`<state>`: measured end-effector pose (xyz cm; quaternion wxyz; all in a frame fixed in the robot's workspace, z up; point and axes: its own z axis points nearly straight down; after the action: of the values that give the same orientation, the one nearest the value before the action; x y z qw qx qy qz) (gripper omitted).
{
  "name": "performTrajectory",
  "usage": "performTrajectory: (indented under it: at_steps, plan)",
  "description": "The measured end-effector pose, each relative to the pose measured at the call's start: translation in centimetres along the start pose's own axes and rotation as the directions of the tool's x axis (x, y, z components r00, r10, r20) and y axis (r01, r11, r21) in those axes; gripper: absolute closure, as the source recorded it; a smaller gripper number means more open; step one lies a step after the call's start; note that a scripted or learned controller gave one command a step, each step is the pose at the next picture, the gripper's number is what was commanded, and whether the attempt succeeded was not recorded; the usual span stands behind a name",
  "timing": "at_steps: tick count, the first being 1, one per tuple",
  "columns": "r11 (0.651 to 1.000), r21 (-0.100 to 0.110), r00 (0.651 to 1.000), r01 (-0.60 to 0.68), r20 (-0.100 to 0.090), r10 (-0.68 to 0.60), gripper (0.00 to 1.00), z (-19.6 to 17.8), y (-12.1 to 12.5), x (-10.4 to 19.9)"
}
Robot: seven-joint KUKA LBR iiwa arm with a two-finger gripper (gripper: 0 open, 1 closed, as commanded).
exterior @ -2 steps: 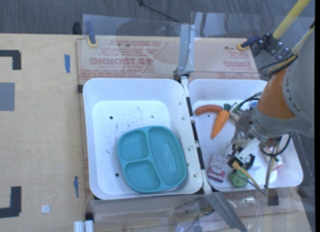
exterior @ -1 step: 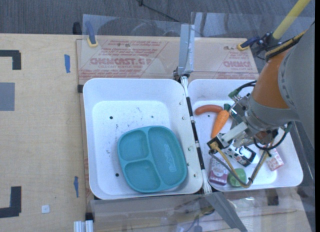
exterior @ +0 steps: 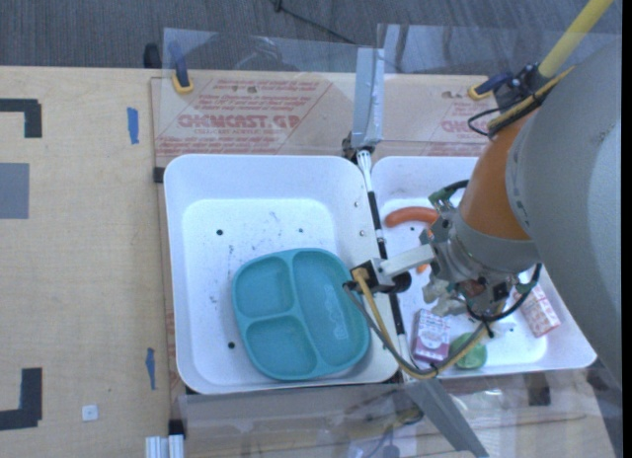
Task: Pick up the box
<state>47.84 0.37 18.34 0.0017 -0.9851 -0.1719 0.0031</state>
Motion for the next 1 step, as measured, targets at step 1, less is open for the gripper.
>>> performTrajectory:
  at_steps: [1]
  plan:
    - [0.994, -0.004, 0.994, 0.11, -0.002, -0.11, 1.0, -0.02, -3.21, 2.45]
